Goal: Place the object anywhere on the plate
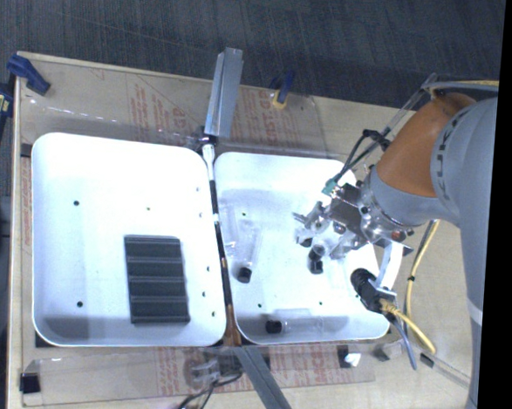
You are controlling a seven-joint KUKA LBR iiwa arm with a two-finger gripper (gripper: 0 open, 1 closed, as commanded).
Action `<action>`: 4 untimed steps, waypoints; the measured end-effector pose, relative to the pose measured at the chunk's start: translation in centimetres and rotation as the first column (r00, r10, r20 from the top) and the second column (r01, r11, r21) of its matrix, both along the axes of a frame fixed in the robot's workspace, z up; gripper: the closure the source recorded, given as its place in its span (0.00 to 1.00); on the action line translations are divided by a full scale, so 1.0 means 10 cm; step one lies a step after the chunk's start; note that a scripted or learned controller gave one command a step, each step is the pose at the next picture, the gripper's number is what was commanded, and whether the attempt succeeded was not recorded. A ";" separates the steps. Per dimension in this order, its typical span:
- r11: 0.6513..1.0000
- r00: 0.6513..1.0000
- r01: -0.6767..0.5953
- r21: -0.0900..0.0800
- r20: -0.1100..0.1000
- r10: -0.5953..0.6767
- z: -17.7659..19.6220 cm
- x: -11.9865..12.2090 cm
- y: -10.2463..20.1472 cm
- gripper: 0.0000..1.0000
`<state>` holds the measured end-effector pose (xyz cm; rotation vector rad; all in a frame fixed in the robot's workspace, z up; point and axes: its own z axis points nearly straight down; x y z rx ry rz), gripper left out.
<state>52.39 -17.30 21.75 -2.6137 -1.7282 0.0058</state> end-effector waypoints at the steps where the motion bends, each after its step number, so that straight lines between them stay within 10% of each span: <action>1: 0.980 0.980 0.198 -0.004 0.001 -0.198 -0.37 0.39 0.72 1.00; 2: 0.965 0.965 0.261 -0.005 0.001 -0.261 -0.20 -0.43 1.47 1.00; 3: 0.910 0.910 0.415 -0.005 0.002 -0.415 -0.06 -0.20 2.54 1.00; 4: 0.737 0.737 0.676 -0.008 0.002 -0.676 -0.28 0.02 2.07 1.00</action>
